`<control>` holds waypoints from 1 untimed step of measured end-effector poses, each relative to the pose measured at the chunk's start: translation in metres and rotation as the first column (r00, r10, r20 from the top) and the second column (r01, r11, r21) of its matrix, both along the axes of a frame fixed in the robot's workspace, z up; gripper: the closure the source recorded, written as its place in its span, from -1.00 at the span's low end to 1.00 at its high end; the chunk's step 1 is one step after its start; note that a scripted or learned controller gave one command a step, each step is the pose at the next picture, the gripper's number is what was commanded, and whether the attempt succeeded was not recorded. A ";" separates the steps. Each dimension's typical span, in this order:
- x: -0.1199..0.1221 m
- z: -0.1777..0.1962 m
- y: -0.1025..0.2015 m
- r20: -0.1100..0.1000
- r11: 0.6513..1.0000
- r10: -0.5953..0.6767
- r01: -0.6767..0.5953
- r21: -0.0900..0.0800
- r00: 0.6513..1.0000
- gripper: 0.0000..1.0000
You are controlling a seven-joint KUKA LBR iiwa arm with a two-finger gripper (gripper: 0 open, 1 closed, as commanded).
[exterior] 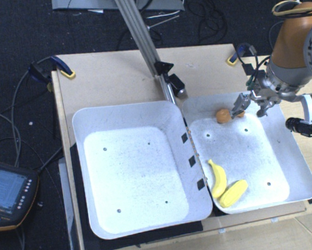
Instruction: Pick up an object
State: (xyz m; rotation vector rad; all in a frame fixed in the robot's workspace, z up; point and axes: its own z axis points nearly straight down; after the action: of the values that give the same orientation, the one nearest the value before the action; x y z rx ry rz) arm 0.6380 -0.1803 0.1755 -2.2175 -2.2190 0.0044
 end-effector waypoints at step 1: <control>0.001 -0.045 -0.005 0.001 1.000 -0.001 0.001 0.000 1.000 -1.00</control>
State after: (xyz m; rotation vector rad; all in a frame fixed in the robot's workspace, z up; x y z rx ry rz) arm 0.6391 -0.1856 0.1309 -2.2191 -2.2192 0.0034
